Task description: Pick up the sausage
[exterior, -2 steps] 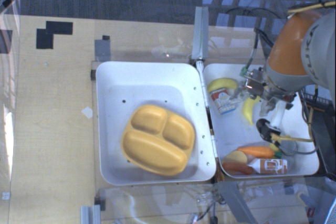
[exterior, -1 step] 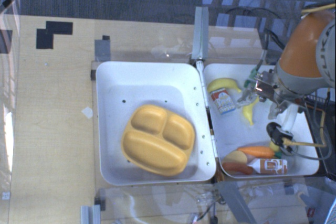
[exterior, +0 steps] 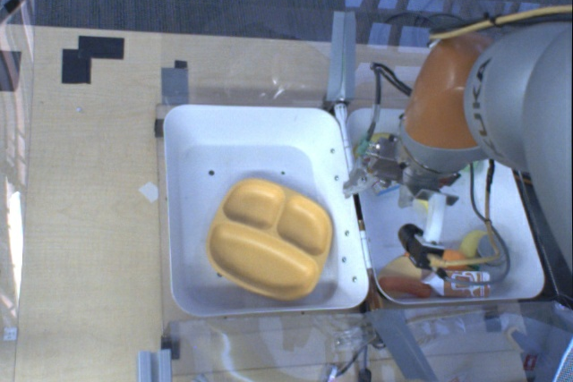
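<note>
Two shallow white bins sit side by side on the pale wood desk (exterior: 89, 219). Left bin (exterior: 192, 148) holds one big yellow bread-like lump (exterior: 270, 237), three rounded lobes, lying toward the bin's front right. Right bin (exterior: 528, 273) is mostly covered by the arm (exterior: 501, 85): grey body w/ orange band, coming in from the right and hanging over the bin's back half.

Pincer (exterior: 428, 233) points down into the right bin, near its front. It's partly hidden by wrist hardware & cables, so can't tell if it's spread or pressed together; nothing visibly between its tips.

Sausage (exterior: 405, 286): reddish, lying flat at the front left corner of the right bin, close to the front wall, just below and left of the pincer. Next to it, to the right, a clutter of small items: sth black (exterior: 414, 239), an orange bit (exterior: 453, 256), a yellow-green piece (exterior: 474, 241), a white-and-red labelled thing (exterior: 464, 284). They lie packed together, some touching.
</note>
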You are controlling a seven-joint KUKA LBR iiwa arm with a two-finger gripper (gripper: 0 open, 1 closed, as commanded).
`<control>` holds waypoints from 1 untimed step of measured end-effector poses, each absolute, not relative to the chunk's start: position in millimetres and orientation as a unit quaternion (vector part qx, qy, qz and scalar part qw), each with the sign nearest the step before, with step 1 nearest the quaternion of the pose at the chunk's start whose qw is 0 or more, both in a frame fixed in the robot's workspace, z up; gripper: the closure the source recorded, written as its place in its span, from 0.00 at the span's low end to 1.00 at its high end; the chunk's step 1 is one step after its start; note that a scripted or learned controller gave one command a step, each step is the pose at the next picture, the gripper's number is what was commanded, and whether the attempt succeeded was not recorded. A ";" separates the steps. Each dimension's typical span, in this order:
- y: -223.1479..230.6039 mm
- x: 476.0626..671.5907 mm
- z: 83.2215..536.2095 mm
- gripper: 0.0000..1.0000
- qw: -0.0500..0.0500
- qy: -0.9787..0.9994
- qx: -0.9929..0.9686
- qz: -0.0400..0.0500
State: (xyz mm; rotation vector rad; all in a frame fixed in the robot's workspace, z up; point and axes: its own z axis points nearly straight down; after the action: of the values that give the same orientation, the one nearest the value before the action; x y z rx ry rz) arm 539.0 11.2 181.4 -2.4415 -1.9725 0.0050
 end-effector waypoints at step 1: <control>-32.5 624.2 181.9 0.00 0.000 -0.538 -0.843 0.001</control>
State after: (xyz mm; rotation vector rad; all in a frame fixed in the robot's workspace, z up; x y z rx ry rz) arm 624.2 -32.5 181.9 -2.6482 -1.6892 0.0040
